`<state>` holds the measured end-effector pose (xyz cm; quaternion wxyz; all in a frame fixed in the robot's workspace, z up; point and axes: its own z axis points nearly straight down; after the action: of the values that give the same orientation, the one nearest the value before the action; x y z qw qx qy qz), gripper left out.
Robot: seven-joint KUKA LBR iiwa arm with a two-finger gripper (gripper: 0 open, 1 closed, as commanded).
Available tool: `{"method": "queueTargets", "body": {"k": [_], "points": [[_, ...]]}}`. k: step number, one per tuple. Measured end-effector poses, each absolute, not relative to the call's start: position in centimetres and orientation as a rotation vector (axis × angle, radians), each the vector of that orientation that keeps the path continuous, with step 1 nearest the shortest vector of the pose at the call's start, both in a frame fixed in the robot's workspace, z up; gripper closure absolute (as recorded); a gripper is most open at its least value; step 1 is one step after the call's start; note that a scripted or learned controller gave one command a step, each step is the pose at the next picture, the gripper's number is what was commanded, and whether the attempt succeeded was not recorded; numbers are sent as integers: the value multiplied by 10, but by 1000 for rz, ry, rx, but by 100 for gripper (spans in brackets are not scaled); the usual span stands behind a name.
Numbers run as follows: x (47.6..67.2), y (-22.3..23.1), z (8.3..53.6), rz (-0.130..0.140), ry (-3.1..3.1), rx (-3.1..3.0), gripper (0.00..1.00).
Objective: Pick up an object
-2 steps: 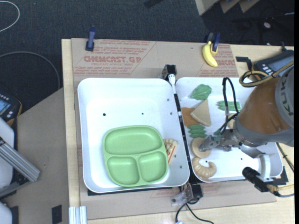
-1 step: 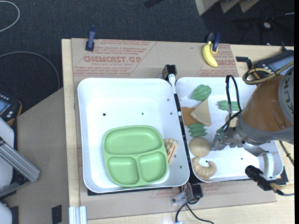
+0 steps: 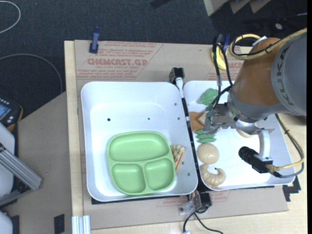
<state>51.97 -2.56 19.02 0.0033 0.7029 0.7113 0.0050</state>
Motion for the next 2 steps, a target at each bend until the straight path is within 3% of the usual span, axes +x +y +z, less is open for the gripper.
{"method": "queueTargets", "body": {"k": [1,2], "points": [[517,-32,195,2,2221,2218,100],[521,33,235,9,2229,2211,100]]}}
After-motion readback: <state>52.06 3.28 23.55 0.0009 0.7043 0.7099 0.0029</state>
